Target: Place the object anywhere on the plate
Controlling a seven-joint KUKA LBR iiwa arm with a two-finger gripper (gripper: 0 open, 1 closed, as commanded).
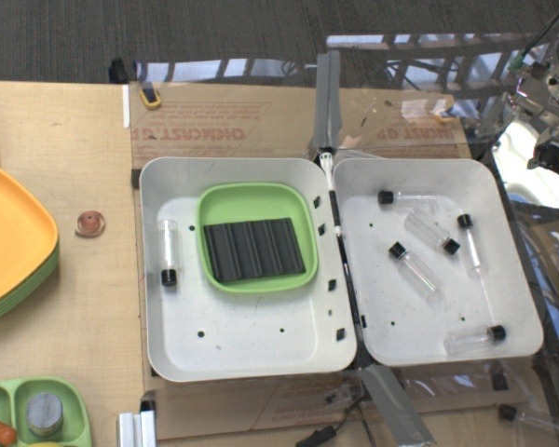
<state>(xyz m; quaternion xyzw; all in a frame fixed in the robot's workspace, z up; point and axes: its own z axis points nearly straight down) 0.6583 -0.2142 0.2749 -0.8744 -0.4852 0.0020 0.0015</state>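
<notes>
the arm [520,147] shows at the right edge as a smooth, pale grey-white shell with a rounded, glossy outline, bright where light hits it. above it sits a cluttered cluster of grey metal and dark parts, likely the gripper [538,80], though it is too small and blurred to tell apart. a black block sits against the shell's right side. thin dark cables run around the cluster, with a small greenish spot at its upper left.

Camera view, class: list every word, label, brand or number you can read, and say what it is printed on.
"CHEMCYST", or close to it: red print, upside down and blurry, on the cardboard behind the left bin.
More red print on the cardboard behind the right bin: too blurred to read.
The vials and green plate bear no readable text.
</notes>
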